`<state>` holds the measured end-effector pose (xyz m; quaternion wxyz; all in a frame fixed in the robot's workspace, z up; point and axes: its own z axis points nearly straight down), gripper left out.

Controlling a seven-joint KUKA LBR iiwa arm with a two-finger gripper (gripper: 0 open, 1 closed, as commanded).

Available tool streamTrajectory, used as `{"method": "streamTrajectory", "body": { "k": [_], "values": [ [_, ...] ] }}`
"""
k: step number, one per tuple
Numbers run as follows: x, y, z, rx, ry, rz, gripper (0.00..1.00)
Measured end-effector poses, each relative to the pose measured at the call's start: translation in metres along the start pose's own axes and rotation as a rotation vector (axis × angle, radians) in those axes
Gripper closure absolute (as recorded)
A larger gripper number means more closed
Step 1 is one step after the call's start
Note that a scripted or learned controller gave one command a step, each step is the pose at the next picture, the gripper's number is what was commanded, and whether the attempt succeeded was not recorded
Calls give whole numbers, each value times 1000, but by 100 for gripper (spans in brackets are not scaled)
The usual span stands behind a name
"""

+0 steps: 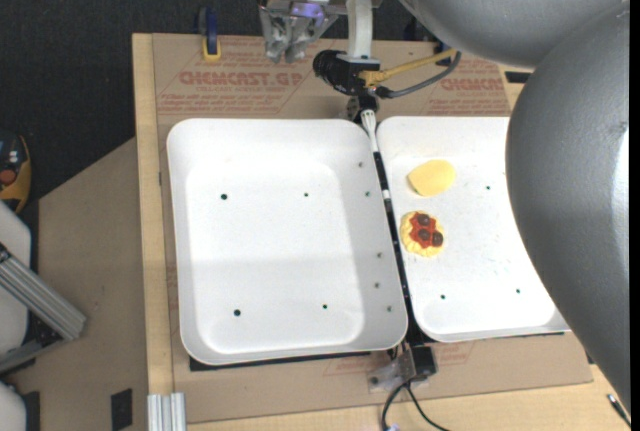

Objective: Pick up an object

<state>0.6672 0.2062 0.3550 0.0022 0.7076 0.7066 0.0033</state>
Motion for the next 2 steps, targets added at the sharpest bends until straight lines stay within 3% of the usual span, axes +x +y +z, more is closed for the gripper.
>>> {"method": "streamTrajectory", "body": {
  "k": [1,2],
  "values": [
    [19,-2,53,13,-3,-3,100],
    [-13,0,2,0,-1,1,100]
  ]
}}
